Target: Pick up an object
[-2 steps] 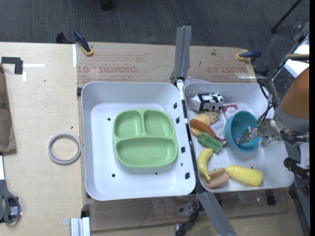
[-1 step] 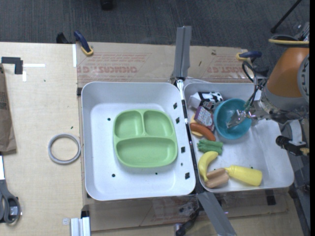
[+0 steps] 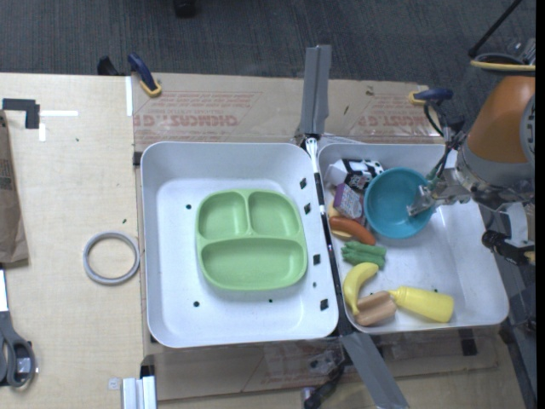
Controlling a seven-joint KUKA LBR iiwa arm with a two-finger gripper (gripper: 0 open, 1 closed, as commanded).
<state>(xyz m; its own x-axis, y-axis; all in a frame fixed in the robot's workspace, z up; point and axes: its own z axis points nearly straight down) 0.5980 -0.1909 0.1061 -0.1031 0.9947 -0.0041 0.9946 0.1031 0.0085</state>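
A blue bowl (image 3: pixel 396 203), round and deep with a smooth teal-blue inside, is sitting tilted in the upper middle of the right white bin (image 3: pixel 477 271). The gripper (image 3: pixel 423 203) is reaching in from the right, and its metal fingers (image 3: pixel 421 196) are pinching the bowl's right rim, one finger seeming to lie inside the wall and one outside. The grey arm with its orange band (image 3: pixel 502 126) is hanging over the bin's right edge.

Just left of the bowl, a purple packet (image 3: pixel 347 199) and a black-and-white item (image 3: pixel 362 169) are lying against the bin's upper left corner. Below the bowl, an orange carrot-shaped toy (image 3: pixel 351 227) and a green leafy toy (image 3: pixel 364 253) are lying side by side. Nearer the front, a yellow banana (image 3: pixel 357 281), a brown hot-dog-shaped toy (image 3: pixel 375 308) and a yellow bottle (image 3: pixel 423 303) are resting close together.

The left white bin (image 3: pixel 162 254) is holding a pale green divided plate (image 3: pixel 251 239) with three compartments. On the wooden bench to the left, a grey ring (image 3: pixel 111 256) is lying flat.
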